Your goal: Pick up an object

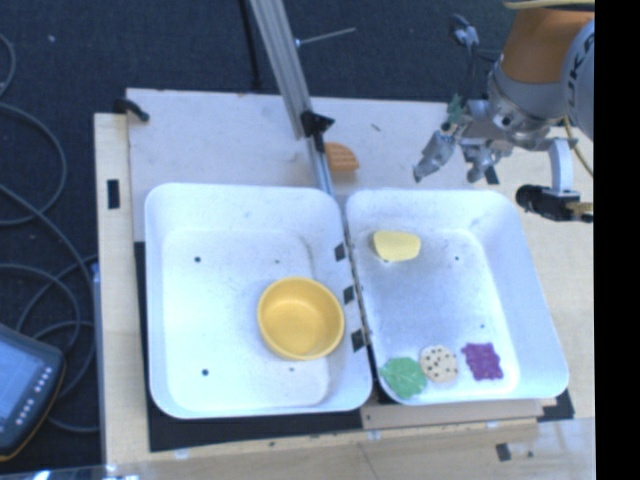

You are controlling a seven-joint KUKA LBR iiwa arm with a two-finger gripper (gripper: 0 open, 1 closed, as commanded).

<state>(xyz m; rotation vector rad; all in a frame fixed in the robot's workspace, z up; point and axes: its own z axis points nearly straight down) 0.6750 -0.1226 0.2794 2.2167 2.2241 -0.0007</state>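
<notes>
Camera view: my two-finger gripper (462, 164) hovers above right bin's far rim (420, 194), nothing between spread fingers.
Nearest candidate: pale yellow flat piece (397, 245), unobstructed.

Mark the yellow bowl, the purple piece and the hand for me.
yellow bowl (300, 317): camera view, inner floor of the bowl.
purple piece (483, 360): camera view, middle of its top face.
hand (462, 163): camera view, midway between its fingertips, above the right bin's far rim.

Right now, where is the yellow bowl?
In the camera view, the yellow bowl sits in the left bin, toward its lower right, close to the divider with the right bin.
</notes>
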